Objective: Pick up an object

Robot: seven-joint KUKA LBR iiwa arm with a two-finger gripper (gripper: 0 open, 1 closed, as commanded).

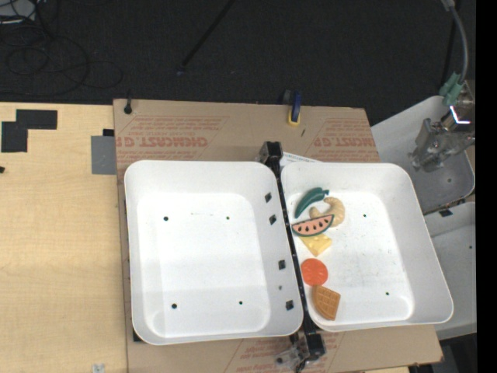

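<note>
Several small toy foods lie in the right bin (pixel 404 208), close to its left wall. A green curved piece (pixel 313 198) sits at the top beside a beige rounded piece (pixel 336 208). Just below them is a watermelon slice (pixel 312 225), touching a yellow wedge (pixel 318 245). Nearer the front are a red-orange disc (pixel 314 271) and an orange waffle-patterned piece (pixel 327 302).
The left bin (pixel 147 208) adjoins the right one along a black clipped strip (pixel 281 239). Both rest on cardboard (pixel 194 130) held by a blue-and-yellow clamp (pixel 294 109). Grey metal hardware (pixel 441 142) and a cable (pixel 458 29) stand at the far right.
</note>
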